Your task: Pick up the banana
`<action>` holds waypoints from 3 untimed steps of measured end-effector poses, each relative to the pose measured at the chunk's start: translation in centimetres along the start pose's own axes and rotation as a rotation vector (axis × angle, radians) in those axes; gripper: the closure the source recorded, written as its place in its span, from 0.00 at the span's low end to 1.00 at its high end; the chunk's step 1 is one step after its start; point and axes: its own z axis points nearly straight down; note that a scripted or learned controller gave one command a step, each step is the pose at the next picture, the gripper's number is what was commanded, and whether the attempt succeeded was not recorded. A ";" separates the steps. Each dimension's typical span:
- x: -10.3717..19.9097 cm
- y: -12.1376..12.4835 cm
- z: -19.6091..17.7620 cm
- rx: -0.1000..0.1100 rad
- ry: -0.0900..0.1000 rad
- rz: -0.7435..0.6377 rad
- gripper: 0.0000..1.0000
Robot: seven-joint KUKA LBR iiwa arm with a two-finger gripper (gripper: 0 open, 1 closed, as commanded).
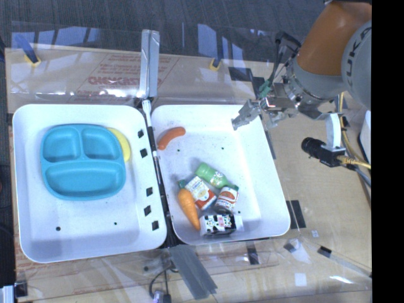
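Hovering over the right bin's (278, 197) far right corner, the gripper (243, 120) hangs with nothing between its fingers; whether they are apart or together cannot be told from this slant. Banana (124, 142) lies in the left bin (25, 232), tucked against the right edge of a blue divided plate (82, 160) and partly hidden by it, well apart from the gripper. Right bin holds a sausage (170, 136) near its far left, and toward the near side a carrot (187, 208), a green bottle (213, 174) and small cartons (219, 223) bunched together.
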 end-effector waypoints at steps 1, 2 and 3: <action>-1.5 -5.7 -6.3 -0.004 -0.001 -0.119 0.00; 0.1 -11.1 -15.3 -0.006 -0.004 -0.418 0.00; 9.3 -11.0 -13.6 -0.002 -0.002 -0.635 0.00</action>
